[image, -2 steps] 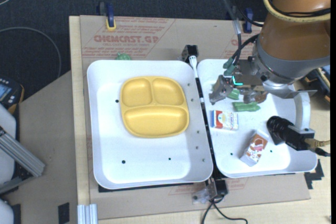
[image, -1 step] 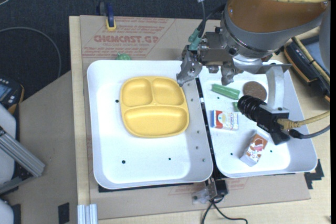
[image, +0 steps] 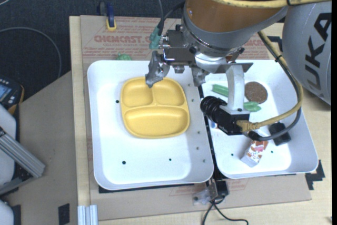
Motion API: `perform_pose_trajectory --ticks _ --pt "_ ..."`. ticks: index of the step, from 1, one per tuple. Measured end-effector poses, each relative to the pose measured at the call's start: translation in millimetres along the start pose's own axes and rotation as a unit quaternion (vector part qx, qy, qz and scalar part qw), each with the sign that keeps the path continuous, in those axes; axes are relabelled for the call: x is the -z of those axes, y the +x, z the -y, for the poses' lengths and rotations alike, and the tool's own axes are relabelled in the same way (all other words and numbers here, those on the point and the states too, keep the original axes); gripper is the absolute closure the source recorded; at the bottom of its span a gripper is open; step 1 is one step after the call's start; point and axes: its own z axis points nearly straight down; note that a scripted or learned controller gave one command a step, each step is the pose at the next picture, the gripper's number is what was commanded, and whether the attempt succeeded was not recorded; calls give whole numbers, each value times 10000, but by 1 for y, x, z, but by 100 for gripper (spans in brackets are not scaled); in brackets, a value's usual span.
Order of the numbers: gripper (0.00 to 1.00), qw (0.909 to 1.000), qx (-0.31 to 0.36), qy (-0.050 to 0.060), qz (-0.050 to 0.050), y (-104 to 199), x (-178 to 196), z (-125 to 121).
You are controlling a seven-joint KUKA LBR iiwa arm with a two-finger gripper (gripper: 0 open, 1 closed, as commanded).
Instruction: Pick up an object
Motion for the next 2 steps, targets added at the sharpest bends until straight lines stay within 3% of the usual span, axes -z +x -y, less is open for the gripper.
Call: perform_pose_trajectory --ticks 1,2 --pt "100 10000 -20 -9 6 -3 10 -1" --pt "100 10000 -53 43 20 -36 -18 0"
